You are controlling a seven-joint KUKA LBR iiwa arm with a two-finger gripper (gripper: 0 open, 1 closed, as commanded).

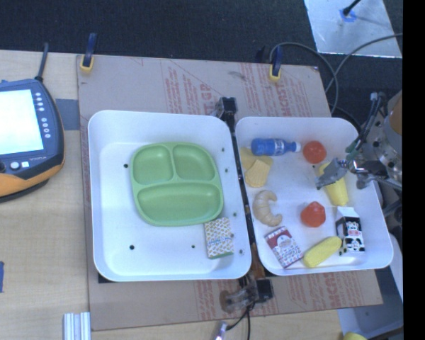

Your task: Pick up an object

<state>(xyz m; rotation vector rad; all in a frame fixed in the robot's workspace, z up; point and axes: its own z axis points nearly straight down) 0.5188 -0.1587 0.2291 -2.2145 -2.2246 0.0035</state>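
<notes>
Crowding is the main hazard, judging from how the right bin [382, 257] is packed. Nearest the camera, along its front edge, a red packet [283, 246], a yellow corn-like piece [321, 251] and a small cow-print carton [350, 235] lie close together, so a descent there could nudge one while aiming at another. Further in, a croissant [267, 207] and a red tomato-like ball [312, 214] sit apart from them; the round one would probably roll away from a glancing touch. Beyond these, near the bin's right wall, the hand [338, 173] hangs over a yellow object [336, 190], seemingly the likeliest target, but whether it is spread or pinching anything cannot be told. That object lies near the wall, so a finger might strike the rim. Farthest back rest yellow cheese-like wedges [256, 168], a blue bottle [273, 146] and a second red ball [314, 151].
</notes>
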